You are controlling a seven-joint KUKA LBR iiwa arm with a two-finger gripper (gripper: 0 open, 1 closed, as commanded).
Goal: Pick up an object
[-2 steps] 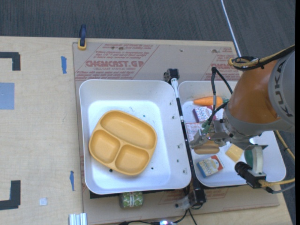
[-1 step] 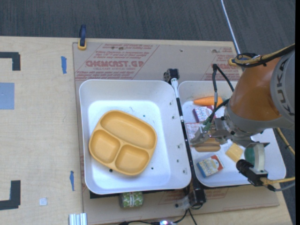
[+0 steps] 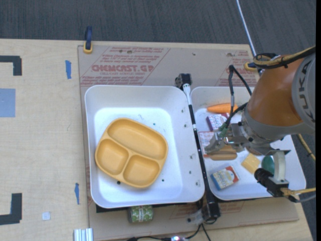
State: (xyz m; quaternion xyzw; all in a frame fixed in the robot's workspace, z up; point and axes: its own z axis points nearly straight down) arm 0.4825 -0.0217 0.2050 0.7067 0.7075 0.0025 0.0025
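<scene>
On the desk [image 3: 45, 149] sit two shallow white bins side by side. The left bin [image 3: 100, 102], smooth plastic with rounded corners, holds a mustard-yellow divided plate [image 3: 131, 152] with three moulded compartments, lying flat and slightly turned. The right bin [image 3: 296, 172] carries a scatter of small items: an orange carrot-shaped piece [image 3: 219, 108] near its far rim, a flat printed packet [image 3: 216, 121] just below it, a tan bun-like piece [image 3: 221, 155], a pale yellow wedge [image 3: 250, 162], a teal rounded object [image 3: 268, 163], and a small glossy pouch [image 3: 224, 177] near the front rim. The gripper [image 3: 218, 143] hangs low in this bin, right above the tan piece; its fingers look close together, though clutter makes that uncertain, and nothing shows plainly between them. A green can [image 3: 141, 214] lies on the desk in front of the left bin.
</scene>
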